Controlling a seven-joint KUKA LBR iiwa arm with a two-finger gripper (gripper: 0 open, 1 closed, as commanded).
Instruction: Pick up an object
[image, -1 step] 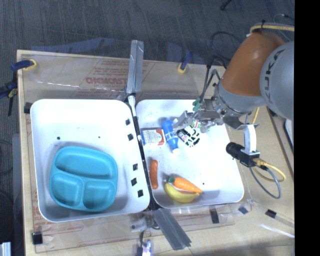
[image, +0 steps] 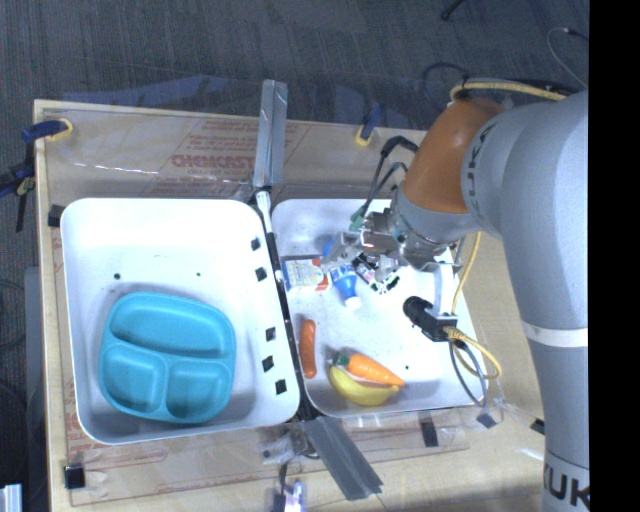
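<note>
Camera view, and the gripper (image: 372, 262) is down inside the right bin (image: 440, 378), low over its upper half, wrist tucked under the orange band of the arm (image: 500, 170). Right beneath it sits a small blue-and-white object (image: 346, 288), looks like a little cup or bottle, just below and to the left of the tip, close enough that they may be touching, though I can't say for sure. Beside that, further left, a flat carton (image: 303, 273) lies against the bin's left wall. How the fingers stand, I cannot tell: the dark clutter at the tip hides any gap, and nothing is plainly caught there.

Further down the bin, well apart from the gripper, a sausage (image: 308, 347) lies with its long axis running up and down the picture, and a carrot (image: 374, 370) rests across a banana (image: 360, 388), its long axis slanting down to the right. Over in the left bin (image: 90, 240) lies a blue divided plate (image: 167, 355).

My read: the blue-and-white object is the nearest candidate, a short shift down-left.
</note>
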